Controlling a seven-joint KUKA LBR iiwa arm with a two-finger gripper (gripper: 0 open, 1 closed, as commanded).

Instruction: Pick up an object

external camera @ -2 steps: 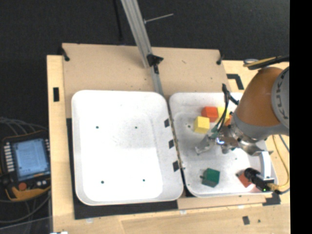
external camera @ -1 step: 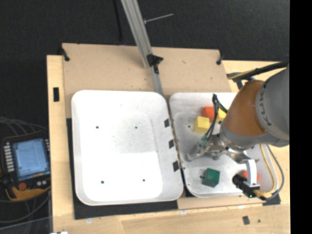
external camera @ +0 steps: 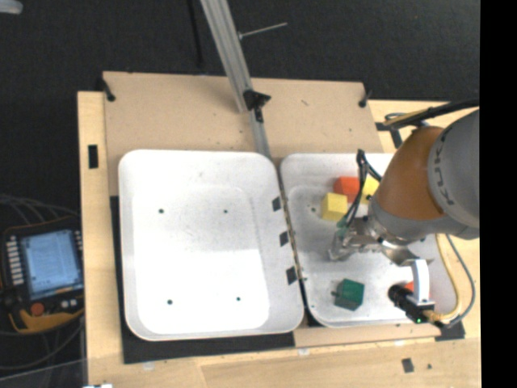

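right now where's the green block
In the camera view, the green block lies in the right bin, near its front edge, below the pincer and well apart from the yellow block and orange block farther back.

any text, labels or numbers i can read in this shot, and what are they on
None can be read.
Handheld control pendant: its lit screen shows rows of content, too small and blurred to read.
Green block, yellow block, orange block: no markings visible.
Left bin and right bin: no lettering seen.

Yellow block (external camera: pixel 334 207), orange block (external camera: pixel 347 185), green block (external camera: pixel 349 294), white bins (external camera: pixel 145 184)
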